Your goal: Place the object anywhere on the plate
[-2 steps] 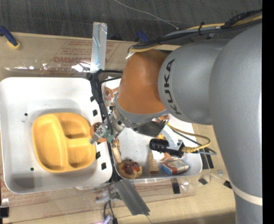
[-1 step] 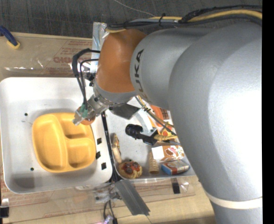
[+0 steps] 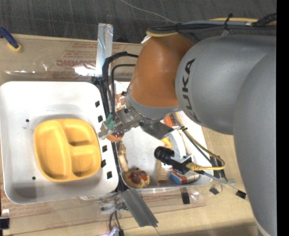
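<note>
A robotics lab bench is shown: a grey-and-orange KUKA arm [image 3: 203, 77] is mounted over two white bins [image 3: 12, 112] taped to a cardboard-covered bench [image 3: 46, 53], with cables [image 3: 110, 65] routed between them, and dark carpet [image 3: 61, 6] is seen beyond.

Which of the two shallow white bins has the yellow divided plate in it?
The left shallow white bin holds the yellow divided plate. The right shallow white bin, under the grey arm, holds small mixed items instead.
</note>
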Tool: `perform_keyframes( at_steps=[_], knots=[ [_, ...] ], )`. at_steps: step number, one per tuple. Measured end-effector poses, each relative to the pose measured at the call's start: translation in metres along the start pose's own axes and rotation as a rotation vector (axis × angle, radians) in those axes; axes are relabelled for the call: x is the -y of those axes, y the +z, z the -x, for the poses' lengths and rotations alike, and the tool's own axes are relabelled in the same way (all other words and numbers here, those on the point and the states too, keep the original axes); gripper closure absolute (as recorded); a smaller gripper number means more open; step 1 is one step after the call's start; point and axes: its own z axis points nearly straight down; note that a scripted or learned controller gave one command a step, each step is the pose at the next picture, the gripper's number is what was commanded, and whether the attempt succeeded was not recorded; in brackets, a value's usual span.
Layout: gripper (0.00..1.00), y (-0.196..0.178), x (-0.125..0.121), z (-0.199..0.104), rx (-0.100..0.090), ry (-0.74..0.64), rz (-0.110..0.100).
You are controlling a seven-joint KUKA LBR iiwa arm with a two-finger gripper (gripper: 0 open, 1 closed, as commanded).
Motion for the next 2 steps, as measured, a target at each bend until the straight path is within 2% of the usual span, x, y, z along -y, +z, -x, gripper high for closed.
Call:
perform_keyframes(
  at_steps=[1, 2],
  knots=[
    [0.00, 0.001, 0.000, -0.001, -0.001, -0.001, -0.003],
    [0.00, 0.030, 0.007, -0.035, -0.002, 0.160, -0.008]
  ],
)
